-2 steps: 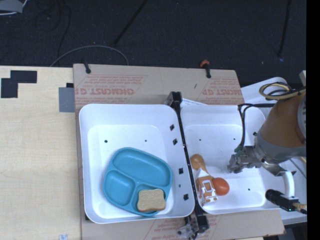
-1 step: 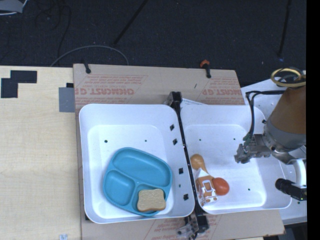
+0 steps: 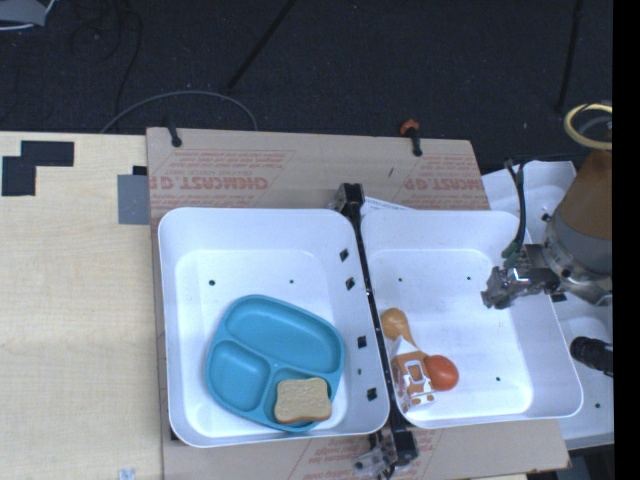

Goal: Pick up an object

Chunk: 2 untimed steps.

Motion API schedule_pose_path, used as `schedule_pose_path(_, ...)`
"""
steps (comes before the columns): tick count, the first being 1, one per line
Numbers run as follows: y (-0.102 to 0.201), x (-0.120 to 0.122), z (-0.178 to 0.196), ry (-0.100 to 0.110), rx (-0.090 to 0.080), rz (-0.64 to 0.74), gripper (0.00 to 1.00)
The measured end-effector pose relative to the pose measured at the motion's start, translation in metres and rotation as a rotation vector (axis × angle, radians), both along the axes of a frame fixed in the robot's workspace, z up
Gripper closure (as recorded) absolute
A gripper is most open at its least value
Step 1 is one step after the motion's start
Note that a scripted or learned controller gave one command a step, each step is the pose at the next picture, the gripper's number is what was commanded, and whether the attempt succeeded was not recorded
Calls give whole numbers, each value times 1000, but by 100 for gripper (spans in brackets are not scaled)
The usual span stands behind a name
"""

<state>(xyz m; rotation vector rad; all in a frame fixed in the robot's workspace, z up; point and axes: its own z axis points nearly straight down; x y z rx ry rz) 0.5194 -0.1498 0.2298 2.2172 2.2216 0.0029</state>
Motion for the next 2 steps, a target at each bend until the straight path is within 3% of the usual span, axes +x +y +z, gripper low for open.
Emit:
schedule_pose_path(1,-1,1,50,1,0,-1,100)
schedule_pose_path(2,55,22,48,5,3,3,100)
